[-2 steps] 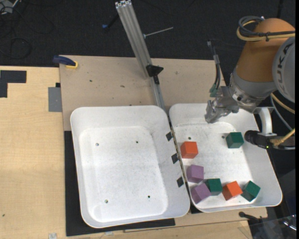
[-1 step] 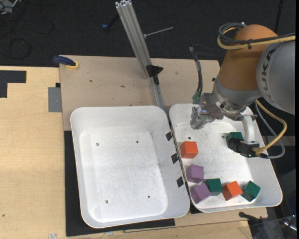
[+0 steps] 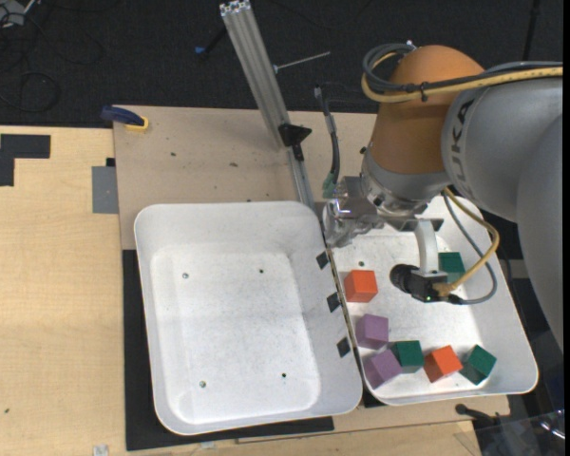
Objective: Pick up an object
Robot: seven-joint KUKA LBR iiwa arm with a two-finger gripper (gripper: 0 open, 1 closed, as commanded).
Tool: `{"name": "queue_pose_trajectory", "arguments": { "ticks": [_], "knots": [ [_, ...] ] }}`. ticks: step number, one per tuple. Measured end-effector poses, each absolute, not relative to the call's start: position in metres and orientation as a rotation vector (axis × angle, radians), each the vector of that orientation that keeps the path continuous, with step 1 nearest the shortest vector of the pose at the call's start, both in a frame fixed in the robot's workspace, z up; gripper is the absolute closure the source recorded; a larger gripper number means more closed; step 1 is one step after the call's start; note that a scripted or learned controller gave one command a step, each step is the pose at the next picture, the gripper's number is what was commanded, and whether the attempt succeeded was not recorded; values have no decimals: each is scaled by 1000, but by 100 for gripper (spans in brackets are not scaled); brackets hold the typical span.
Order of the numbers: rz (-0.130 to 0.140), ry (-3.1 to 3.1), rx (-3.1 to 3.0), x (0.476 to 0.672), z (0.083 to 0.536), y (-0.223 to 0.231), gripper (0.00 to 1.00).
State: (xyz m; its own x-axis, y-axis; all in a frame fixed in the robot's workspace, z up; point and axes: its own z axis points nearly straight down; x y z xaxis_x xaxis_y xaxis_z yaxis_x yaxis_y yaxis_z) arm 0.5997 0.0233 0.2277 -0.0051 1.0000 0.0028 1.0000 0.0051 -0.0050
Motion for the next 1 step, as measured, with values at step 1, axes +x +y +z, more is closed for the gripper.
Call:
{"name": "queue_pose_trajectory", "arguments": {
  "ticks": [1],
  "knots": [
    [2, -2223, -2213, 588, 238, 76, 100]
  ]
}}
